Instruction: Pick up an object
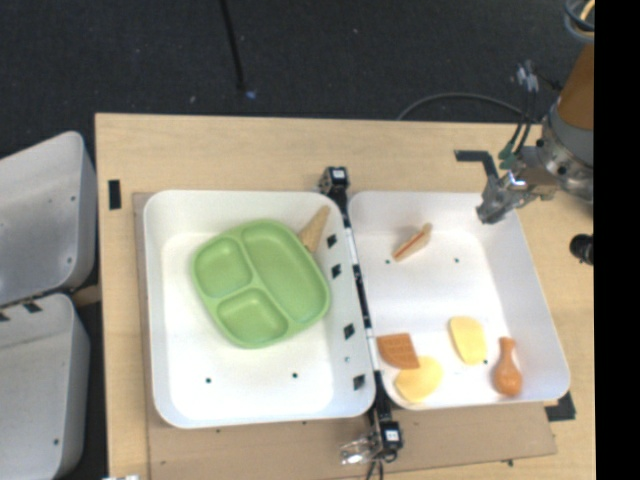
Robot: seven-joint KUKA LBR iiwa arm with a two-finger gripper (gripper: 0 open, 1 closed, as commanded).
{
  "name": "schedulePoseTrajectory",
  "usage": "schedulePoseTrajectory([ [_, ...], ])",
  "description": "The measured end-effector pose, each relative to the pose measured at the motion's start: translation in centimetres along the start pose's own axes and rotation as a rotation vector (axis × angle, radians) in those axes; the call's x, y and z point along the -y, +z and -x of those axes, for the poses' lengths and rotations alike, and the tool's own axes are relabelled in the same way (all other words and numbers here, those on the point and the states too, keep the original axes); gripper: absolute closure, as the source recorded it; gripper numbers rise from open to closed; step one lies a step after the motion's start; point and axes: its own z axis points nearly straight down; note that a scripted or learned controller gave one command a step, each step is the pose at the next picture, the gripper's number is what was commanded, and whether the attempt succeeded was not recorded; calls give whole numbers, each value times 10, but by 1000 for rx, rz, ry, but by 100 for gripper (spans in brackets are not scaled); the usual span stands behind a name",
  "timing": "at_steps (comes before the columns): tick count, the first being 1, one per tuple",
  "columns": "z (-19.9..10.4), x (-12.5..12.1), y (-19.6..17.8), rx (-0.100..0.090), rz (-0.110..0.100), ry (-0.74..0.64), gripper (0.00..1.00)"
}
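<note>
The arm reaches in from the right edge, its orange band high at the upper right and its grey wrist angled down and leftward toward the right bin [520, 268]. The pincer [492, 208] hangs at that bin's upper right corner, just over the rim, with dark cables looping behind it across the wooden table [220, 148]. Nothing lies between its tips as far as the view shows, but whether it is open or closed I cannot tell, since the tips blur into one dark shape.

In the right bin, a slim tan stick-shaped piece [412, 241] lies tilted near the upper middle, well apart from the pincer. Along the lower edge sit four toy food pieces: an orange-brown wedge [398, 349], touching a pale yellow round piece [418, 379] just below it; a pale yellow oval piece [466, 339] a little to the right; and an orange-brown drumstick-shaped piece [507, 368] near the lower right corner.

The left bin [180, 368] holds a green divided plate [261, 283] with three compartments, set at a slant. A tan piece [315, 228] pokes out from the plate's upper right rim, beside the divider between the bins.
</note>
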Motion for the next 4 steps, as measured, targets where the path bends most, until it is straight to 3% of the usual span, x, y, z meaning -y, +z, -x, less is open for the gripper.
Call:
schedulePoseTrajectory([
  [3, -165, 9, 9, -2, -9, -2, 100],
  [4, -211, 7, 35, -2, -10, -2, 100],
])
